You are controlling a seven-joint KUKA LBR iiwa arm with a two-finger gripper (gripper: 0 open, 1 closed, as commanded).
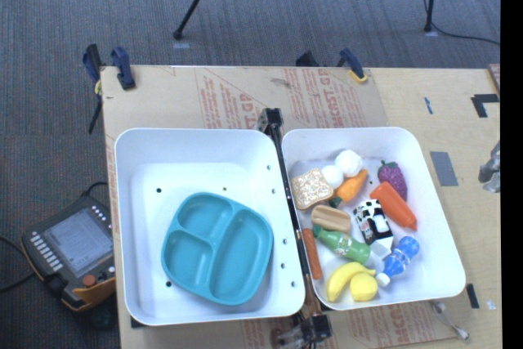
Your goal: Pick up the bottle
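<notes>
A green bottle [341, 243] lies on its side in the right bin [425, 167], near the bin's lower middle, with its cap towards the left. A small blue and white bottle [398, 258] lies to its right, close to the front wall. A grey bit of my gripper [491, 165] pokes in at the view's right edge, over the bench outside the right bin and well away from both bottles.
Packed around the bottles are a banana [345, 278], lemon [364, 288], hot dog [331, 217], carrot [394, 205], cracker [311, 187], a black-and-white carton [373, 221] and an aubergine [393, 176]. The left bin [139, 176] holds a blue divided plate [217, 247].
</notes>
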